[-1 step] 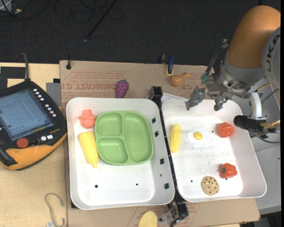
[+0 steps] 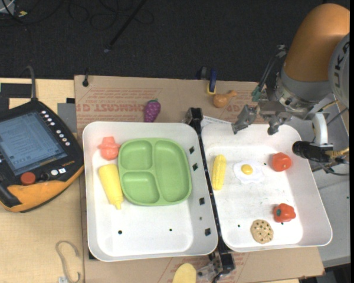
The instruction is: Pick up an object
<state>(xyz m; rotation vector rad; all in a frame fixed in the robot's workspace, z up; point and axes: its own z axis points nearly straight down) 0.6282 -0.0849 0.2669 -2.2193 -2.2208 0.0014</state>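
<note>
Corn (image 2: 219,171) beside fried egg (image 2: 246,170)

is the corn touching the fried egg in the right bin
Apart. The camera view shows a strip of bare white bin floor between the corn and the fried egg.

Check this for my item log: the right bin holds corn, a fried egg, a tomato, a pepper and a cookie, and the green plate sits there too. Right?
Not quite. The camera view shows the green plate in the left bin, not the right bin. The corn, fried egg, tomato, pepper and cookie are as listed.
</note>
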